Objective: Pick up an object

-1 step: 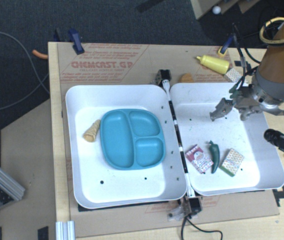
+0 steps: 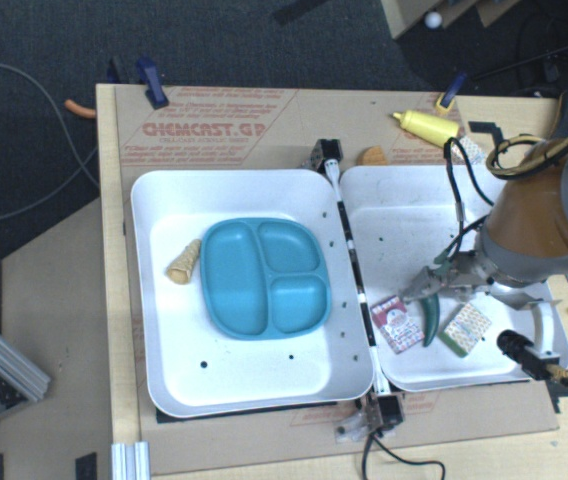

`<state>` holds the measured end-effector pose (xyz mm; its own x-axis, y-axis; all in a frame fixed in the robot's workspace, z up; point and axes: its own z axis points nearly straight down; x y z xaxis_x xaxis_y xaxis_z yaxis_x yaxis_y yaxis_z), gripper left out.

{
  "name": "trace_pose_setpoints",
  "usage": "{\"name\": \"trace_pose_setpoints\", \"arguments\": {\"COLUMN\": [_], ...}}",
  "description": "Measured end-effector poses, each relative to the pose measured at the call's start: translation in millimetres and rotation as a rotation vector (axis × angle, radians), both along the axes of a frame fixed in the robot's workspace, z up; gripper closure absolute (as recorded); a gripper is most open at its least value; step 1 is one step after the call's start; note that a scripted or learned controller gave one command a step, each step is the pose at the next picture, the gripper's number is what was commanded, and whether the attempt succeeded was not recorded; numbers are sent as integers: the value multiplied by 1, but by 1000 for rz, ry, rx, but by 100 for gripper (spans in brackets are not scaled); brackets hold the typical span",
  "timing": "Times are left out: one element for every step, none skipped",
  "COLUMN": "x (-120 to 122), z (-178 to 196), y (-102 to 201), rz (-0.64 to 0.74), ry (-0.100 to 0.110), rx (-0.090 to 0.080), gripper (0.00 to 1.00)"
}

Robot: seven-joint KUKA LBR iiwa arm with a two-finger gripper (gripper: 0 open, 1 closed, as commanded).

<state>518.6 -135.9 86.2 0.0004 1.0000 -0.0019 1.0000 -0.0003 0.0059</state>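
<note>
A: How many bins are sitting on the bench?

B: Two. The left bin (image 2: 154,268) is holding one blue divided plate (image 2: 263,276) and one cone-shaped tan piece (image 2: 184,261) lying just beside the plate's left edge.

A: And the right bin (image 2: 394,198)?

B: Three small things are lying near its front edge: one red and white packet (image 2: 395,323), one green pepper (image 2: 430,321), and one green and white packet (image 2: 465,328).

A: Where is the gripper (image 2: 442,278) hanging?

B: Just above the pepper, with the arm (image 2: 534,218) reaching in from the right. Whether it is touching the pepper, I cannot tell.

A: Are its fingers apart or together?

B: I cannot tell; they are blurring into the cables.

A: Anything else on the bench?

B: One yellow object (image 2: 426,125) is lying behind the right bin.
</note>
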Motion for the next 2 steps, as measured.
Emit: {"name": "trace_pose_setpoints", "arguments": {"x": [-36,-36], "z": [-2,8], "y": [19,19], "rz": [-2,-2], "ry": [6,4], "rx": [1,1], "gripper": [0,100]}}
